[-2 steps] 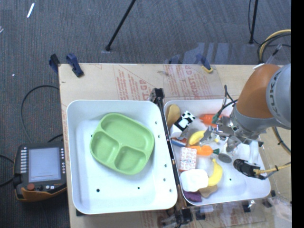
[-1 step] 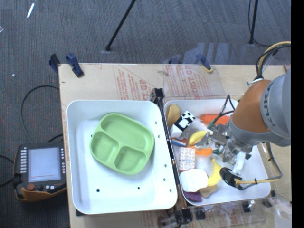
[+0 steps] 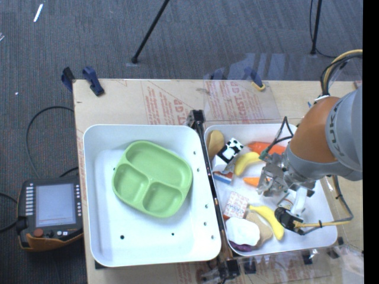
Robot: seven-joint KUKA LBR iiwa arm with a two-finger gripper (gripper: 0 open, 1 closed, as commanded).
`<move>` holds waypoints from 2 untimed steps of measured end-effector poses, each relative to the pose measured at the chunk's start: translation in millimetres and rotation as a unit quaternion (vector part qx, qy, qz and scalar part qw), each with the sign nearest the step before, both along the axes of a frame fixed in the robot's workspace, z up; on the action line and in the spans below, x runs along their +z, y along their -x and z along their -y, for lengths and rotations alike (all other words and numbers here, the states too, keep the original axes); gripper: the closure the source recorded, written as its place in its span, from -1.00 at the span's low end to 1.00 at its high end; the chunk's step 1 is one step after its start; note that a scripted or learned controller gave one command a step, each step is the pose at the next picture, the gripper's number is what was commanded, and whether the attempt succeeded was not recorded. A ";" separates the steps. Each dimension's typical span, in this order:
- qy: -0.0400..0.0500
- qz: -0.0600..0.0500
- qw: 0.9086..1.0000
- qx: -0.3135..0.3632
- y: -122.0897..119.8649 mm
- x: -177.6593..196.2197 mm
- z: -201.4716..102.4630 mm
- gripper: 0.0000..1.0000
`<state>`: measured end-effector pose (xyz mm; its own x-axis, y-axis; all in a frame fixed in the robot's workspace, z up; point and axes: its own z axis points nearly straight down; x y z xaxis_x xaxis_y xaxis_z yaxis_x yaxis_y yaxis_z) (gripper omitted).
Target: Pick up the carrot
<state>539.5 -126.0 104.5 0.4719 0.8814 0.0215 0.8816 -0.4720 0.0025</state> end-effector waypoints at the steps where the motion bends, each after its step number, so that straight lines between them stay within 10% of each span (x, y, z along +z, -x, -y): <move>1: 0.007 -0.014 0.996 -0.093 -81.6 -22.0 -41.2 1.00; 2: 0.007 -0.011 0.991 0.134 -49.8 -21.1 6.7 1.00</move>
<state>589.3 -132.7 83.4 0.2214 0.9752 0.0007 0.9751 -0.2214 -0.0138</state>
